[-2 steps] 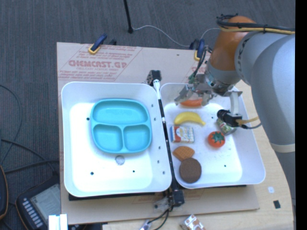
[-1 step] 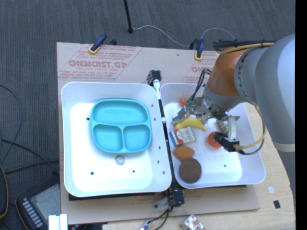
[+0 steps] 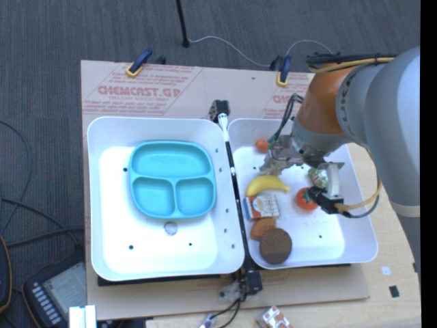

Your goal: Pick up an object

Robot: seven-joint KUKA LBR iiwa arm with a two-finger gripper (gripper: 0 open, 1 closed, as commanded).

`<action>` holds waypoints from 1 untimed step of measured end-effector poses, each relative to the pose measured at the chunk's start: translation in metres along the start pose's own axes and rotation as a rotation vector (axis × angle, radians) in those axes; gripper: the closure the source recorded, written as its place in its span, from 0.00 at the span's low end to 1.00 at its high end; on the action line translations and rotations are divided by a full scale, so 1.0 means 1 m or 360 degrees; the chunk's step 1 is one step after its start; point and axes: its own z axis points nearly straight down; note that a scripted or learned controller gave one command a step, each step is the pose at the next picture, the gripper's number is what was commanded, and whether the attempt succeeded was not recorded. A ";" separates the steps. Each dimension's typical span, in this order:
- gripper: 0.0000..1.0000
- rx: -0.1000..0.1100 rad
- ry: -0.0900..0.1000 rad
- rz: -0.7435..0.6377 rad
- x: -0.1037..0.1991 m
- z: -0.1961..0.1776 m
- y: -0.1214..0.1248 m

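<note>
Camera view, we log: brown board [image 3: 171, 94] on grey carpet [image 3: 41, 46], two white bins; gripper [image 3: 278, 157] in right bin [image 3: 341, 248], grip unreadable, above banana [image 3: 266, 184].

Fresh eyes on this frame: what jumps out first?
The bright blue three-compartment plastic tray in the left white bin grabs the eye first. Next, the grey arm with its orange band reaching in from the right, its gripper low over the right white bin just above the yellow banana. Below the banana sit a round brown cookie-like disc and, further right, a red tomato-like ball.
</note>
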 end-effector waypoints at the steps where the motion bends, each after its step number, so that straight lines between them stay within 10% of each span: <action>1: 0.00 0.0001 0.0000 0.0000 0.000 0.000 0.000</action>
